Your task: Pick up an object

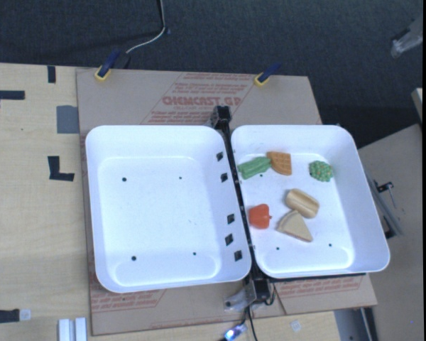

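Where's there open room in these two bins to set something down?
The left bin is bare across its floor. In the right bin, the front strip below the tan wedge is free. It is crowded around the red piece, bun and green pieces.

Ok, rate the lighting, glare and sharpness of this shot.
Camera view: even, soft light; the right bin and left bin read bright white without harsh glare; shadows are faint; the toy foods look slightly soft, like the green one; the dark floor at top stays underexposed.
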`<state>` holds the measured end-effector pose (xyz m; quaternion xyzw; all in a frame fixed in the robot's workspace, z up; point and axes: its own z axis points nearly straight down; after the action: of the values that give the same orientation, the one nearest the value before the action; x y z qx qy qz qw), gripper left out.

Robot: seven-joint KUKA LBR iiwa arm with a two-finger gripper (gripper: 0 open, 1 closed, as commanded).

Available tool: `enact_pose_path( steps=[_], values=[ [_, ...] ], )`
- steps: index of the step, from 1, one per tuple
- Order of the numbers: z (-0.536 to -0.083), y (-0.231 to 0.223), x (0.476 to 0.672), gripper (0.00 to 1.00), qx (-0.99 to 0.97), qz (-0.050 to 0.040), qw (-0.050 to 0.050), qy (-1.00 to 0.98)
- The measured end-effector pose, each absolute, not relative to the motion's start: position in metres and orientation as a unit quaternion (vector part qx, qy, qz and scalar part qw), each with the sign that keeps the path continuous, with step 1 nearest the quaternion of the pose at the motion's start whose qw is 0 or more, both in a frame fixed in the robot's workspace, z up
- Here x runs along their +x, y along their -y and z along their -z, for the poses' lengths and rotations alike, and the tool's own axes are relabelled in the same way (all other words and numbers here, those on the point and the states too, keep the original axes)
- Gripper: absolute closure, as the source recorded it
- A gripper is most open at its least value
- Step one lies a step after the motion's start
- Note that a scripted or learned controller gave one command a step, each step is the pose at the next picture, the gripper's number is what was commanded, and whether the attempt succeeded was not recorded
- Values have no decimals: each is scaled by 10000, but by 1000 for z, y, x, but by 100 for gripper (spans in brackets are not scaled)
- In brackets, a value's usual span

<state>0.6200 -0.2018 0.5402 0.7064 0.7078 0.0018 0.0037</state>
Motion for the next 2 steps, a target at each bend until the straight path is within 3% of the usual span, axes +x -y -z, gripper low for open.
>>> enact_pose_path(
  steps=[1,2],
  values=[
    [-545,202,621,100,7066,8,18,-7076],
    [-388,198,664,100,7062,39,-59,-7079]
  ],
)
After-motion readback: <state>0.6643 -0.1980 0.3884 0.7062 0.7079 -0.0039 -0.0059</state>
